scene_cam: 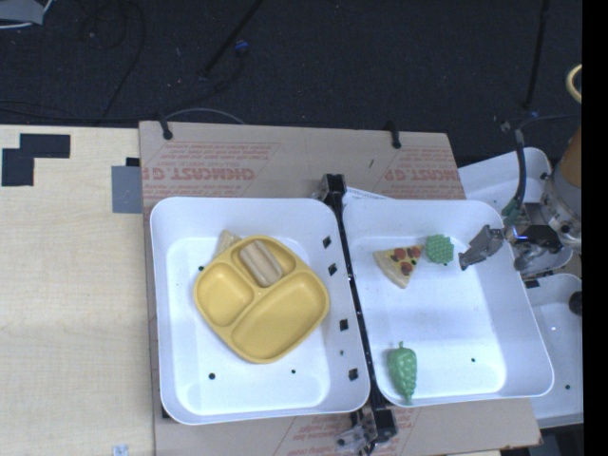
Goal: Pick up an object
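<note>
Two shallow white bins sit side by side on a cardboard sheet [285, 164], divided by a black central rail [347, 293]. The gripper [480, 248] hangs at the far right rim of the right bin [518, 350], its dark fingertip pointing inward toward the bin floor; whether the fingers are spread or closed cannot be told from this slanted view, and nothing is visible between them. Nearest to the gripper, just to its left, lies a small green broccoli floret [439, 248], which touches or nearly touches a toy pizza slice [399, 263] lying farther left with its tip pointing toward the viewer. A green grape bunch [404, 372] rests well apart from the gripper, down at the near wall of the same bin. Across the rail, farthest from the gripper, the left bin [180, 350] holds a yellow divided plate [275, 316] with a tan bread-like piece [258, 261] in one upper compartment. The loose, scattered lie of the items suits a random-pick setup: each candidate lies flat and reachable from above. Judged from this layout, the broccoli floret is the likeliest target, being closest to the gripper; its contact with the pizza slice could make a clean grasp harder.
</note>
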{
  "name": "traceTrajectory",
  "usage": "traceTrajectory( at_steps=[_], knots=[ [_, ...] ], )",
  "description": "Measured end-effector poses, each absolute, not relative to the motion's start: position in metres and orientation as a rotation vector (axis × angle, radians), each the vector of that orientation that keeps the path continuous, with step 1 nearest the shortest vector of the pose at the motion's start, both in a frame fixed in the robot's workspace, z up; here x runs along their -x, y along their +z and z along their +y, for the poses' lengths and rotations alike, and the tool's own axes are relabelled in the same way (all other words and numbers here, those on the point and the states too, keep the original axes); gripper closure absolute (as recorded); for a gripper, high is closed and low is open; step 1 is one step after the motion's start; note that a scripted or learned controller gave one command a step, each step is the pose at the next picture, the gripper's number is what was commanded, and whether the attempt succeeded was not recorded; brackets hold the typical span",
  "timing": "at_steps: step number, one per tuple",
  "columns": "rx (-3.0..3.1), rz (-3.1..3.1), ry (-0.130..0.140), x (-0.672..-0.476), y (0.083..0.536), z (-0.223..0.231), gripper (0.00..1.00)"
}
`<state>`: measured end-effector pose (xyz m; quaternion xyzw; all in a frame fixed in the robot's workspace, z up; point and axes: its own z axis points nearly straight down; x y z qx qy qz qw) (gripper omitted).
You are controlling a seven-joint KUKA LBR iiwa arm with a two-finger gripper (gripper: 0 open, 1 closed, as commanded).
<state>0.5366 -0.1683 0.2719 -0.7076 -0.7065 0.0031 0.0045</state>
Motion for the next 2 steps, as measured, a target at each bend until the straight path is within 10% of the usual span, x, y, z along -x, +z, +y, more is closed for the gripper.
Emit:
traceTrajectory(
  at_steps=[2],
  knots=[
    [2.216, -2.215, 0.007, -0.536, 0.212, -0.169, 0.0]
  ],
)
